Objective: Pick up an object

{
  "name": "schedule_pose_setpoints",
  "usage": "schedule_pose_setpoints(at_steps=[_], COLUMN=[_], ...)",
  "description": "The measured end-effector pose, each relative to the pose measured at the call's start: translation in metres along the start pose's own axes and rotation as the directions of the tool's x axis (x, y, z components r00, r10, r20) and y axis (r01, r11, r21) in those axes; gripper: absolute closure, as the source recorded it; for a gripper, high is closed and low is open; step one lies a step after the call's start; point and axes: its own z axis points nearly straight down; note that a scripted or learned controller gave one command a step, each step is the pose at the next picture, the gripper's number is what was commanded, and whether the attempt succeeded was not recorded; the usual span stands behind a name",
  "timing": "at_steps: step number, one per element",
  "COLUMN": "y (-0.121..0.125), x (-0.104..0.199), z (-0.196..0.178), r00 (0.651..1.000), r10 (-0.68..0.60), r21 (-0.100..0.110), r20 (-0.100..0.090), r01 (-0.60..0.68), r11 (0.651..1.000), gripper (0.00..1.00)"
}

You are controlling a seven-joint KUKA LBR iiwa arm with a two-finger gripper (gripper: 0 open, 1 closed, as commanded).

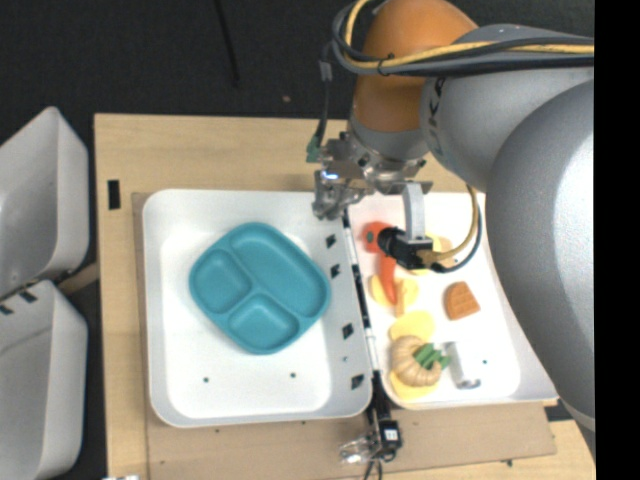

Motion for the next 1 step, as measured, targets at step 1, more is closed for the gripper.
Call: schedule_pose_setpoints(at_steps=[1], y=[0.0092], x=[-0.0073], z=[0.0051], r00=[1.0], r10=[0.005], r21=[-0.003], r20=[0.002], r01=[-0.005], r11=[1.0], gripper=[1.0])
